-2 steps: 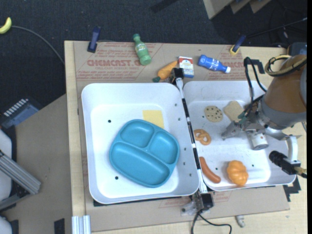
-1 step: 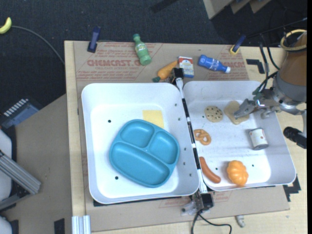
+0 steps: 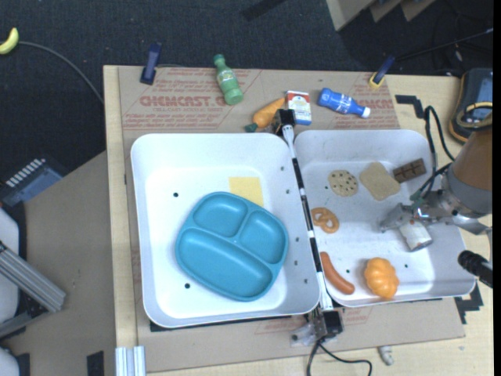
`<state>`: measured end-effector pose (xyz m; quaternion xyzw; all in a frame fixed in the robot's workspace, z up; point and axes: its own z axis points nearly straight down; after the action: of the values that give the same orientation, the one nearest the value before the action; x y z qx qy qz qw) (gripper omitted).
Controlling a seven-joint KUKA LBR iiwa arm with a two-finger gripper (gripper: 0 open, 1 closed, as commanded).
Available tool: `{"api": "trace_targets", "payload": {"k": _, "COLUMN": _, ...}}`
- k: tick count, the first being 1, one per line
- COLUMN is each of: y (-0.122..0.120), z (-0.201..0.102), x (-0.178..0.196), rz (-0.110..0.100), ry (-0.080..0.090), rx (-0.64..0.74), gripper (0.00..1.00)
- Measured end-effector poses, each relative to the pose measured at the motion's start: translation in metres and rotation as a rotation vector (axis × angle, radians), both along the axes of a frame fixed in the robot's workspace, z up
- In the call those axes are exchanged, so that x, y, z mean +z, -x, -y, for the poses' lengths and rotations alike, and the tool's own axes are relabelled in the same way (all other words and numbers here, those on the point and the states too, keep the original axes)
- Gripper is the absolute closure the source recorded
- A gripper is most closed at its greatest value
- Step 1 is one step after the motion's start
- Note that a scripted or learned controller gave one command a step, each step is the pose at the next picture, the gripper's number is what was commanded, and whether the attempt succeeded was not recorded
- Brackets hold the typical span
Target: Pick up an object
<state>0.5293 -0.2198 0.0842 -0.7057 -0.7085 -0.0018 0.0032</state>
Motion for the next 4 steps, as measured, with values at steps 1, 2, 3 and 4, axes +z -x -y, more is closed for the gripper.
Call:
{"api": "trace_targets", "payload": {"k": 1, "y": 0.0, "z": 0.003, "x": 0.011, "rz": 0.004, "ry": 0.008, "rx": -0.003, "gripper": 1.0}}
{"api": "trace_targets", "payload": {"k": 2, "y": 0.032, "z": -0.027, "x": 0.045, "rz": 0.001, "ry": 0.006, "rx": -0.004, "gripper": 1.0}}
{"api": "trace_targets", "payload": {"k": 3, "y": 0.05, "z": -0.071, "x": 0.09, "rz": 0.002, "ry": 0.007, "rx": -0.003, "gripper": 1.0}}
{"api": "trace_targets", "payload": {"k": 4, "y": -0.004, "z": -0.08, "x": 0.109, "rz": 0.004, "ry": 0.008, "rx": -0.003, "gripper": 1.0}}
